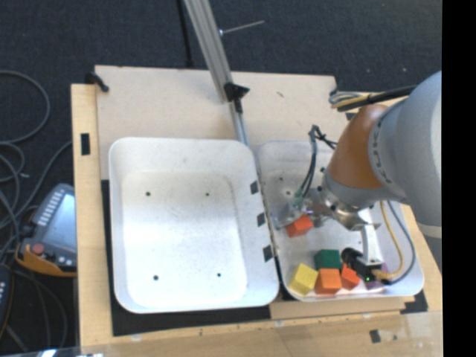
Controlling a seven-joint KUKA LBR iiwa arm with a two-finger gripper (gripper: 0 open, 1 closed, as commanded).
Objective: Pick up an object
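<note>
Jaws (291, 219) sit low in the right bin (286, 162), at its left side, and an orange-red block (300, 226) lies right at their tips, just below and a touch to the right of them; whether the block is actually pinched or merely touched I cannot tell, since the metal there is blurred and partly hidden by the wrist, so how wide they stand is also unclear. On my reading the coming move turns on that one relation: the block is tilted, a corner turned up toward the jaws, with no clear long axis, being roughly cubic, so a grip could slip off an edge instead of seating on flat faces. It looks like hard, matt plastic or painted wood, with crisp edges. Farther from the jaws, down and to the right along the bin's near wall, lie a yellow block (304, 277), an orange block (329, 280), a dark green block (327, 259) and a smaller orange piece (349, 277), packed close, some touching. Well to the left of the jaws is the left bin (119, 169), smooth white and shallow with rounded corners. Both bins rest on a pale bench (163, 95) that looks like fibreboard
</note>
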